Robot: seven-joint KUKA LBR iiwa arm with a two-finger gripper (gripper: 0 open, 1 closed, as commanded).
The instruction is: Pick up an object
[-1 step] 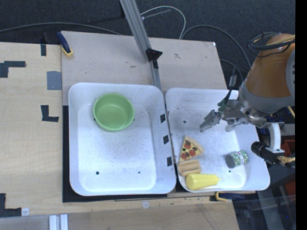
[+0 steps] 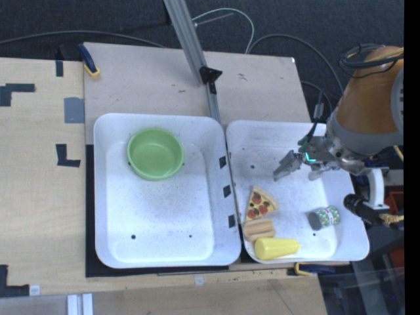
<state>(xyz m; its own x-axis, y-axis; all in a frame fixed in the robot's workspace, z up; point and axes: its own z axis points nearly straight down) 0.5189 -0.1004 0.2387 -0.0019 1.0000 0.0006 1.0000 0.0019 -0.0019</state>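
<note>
My gripper (image 2: pixel 302 169) hangs over the middle of the right bin (image 2: pixel 262 136), its two grey fingers spread apart with bare bin floor between them, so it is open and holds nothing. Below it and to the left lies a toy pizza slice (image 2: pixel 260 203). A brown hot-dog-like piece (image 2: pixel 258 228) and a yellow rounded object (image 2: pixel 277 247) lie near the bin's front edge. A small green-and-grey can (image 2: pixel 325 217) rests on its side toward the bin's right, below the gripper. A green bowl (image 2: pixel 155 153) stands upright in the left bin (image 2: pixel 111 241).
A slanted metal pole (image 2: pixel 189 35) runs down to the divide between the bins. Cables loop across the bench behind the right bin. The arm's orange band (image 2: pixel 367 104) looms over the right bin's far right corner.
</note>
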